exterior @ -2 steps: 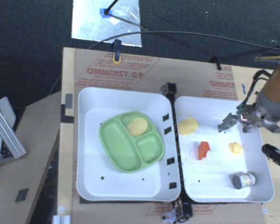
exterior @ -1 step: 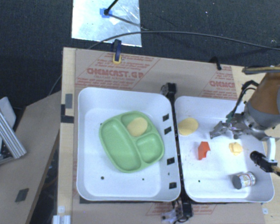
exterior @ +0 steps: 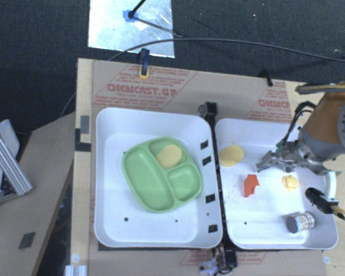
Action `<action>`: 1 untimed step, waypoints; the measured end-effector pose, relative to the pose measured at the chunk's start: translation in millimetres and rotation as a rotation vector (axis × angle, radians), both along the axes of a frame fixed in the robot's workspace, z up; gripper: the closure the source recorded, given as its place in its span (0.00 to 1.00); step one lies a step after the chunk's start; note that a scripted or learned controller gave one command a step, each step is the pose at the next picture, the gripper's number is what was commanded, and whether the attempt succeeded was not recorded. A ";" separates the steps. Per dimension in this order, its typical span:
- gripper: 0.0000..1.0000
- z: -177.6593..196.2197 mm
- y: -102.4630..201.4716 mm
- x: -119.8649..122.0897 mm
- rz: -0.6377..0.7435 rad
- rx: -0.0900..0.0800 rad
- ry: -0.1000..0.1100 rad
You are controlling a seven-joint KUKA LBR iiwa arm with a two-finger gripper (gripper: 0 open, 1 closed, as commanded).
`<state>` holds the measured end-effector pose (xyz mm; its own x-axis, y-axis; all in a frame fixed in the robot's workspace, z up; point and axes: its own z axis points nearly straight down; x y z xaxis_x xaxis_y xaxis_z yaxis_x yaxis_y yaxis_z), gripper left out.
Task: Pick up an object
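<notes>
camera view: gripper (exterior: pixel 278 161) over right bin (exterior: pixel 331 234)

Bright, even overhead light washes the two white bins (exterior: pixel 154 233) nearly to glare, leaving only faint, soft shadows. The foil sheet (exterior: pixel 131 19) at top gleams against the dark floor. Focus is slightly soft and grainy throughout.

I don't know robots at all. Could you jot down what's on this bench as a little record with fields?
left bin: green divided plate, a yellow piece in its upper compartment
right bin: pale yellow disc, orange block, small yellow item, small can lying on its side
arm: reaches in from the right
end effector: above the right bin, near the small yellow item, holding nothing visible
</notes>
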<state>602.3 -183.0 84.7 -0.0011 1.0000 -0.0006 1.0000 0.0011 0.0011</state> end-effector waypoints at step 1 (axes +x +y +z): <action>1.00 11.9 -0.1 1.3 0.000 -0.001 -0.004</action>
